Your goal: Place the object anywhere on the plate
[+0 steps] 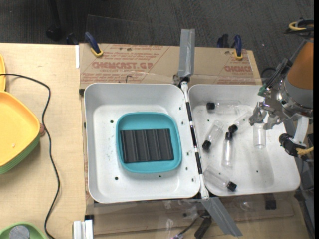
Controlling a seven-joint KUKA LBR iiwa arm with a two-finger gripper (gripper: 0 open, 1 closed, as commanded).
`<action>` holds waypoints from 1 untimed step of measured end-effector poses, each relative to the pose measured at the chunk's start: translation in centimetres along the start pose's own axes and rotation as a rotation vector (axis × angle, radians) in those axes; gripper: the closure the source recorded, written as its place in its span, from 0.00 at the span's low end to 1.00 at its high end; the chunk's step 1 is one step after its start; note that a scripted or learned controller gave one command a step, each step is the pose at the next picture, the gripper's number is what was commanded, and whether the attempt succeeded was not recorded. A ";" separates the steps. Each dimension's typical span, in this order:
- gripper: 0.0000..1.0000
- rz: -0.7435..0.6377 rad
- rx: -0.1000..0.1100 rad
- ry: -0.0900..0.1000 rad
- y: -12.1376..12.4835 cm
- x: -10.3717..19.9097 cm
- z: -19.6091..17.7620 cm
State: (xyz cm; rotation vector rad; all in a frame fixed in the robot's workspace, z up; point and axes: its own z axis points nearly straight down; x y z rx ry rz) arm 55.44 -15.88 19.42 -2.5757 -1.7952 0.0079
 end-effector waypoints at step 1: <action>0.00 0.000 0.000 0.000 0.0 0.0 0.0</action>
